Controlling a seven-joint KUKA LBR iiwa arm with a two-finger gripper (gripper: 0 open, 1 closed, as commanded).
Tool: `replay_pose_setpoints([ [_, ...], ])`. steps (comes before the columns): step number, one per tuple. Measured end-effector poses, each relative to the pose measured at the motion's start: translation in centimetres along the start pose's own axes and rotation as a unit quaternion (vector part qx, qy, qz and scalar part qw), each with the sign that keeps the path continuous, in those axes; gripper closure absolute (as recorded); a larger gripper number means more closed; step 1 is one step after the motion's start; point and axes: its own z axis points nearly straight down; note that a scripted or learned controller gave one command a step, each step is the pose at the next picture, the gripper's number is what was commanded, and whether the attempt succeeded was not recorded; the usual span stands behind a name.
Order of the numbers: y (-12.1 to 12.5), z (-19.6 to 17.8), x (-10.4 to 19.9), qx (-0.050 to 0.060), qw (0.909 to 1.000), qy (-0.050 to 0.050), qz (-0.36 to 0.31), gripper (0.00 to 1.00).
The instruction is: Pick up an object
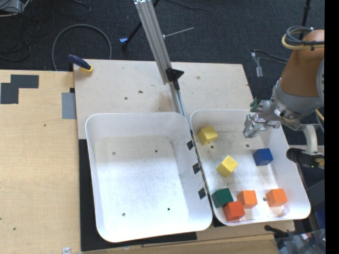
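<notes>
A blue cube (262, 156) sits in the right bin (296, 181), just below and beside the claw (252, 129). The claw hangs over the bin's upper part with nothing visibly in it; how far open it is cannot be told. Nothing is picked yet; the grasp and lift remain. Farther from the blue cube lie two yellow cubes (207, 135), a green cube (222, 197), and three orange cubes (247, 198). No writing is legible.

Smooth white plastic bins (100, 142), speckled
</notes>
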Motion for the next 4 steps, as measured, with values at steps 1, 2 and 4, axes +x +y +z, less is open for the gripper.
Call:
replay_pose_setpoints([
  [1, -0.1, 0.5, 0.2, 0.004, 1.0, 0.001, -0.002, 0.0],
  [2, -4.5, 11.1, 2.1, 0.009, 1.0, 0.002, -0.001, 0.0],
  [4, -4.4, 12.1, 2.3, 0.003, 1.0, 0.0, 0.002, 1.0],
])
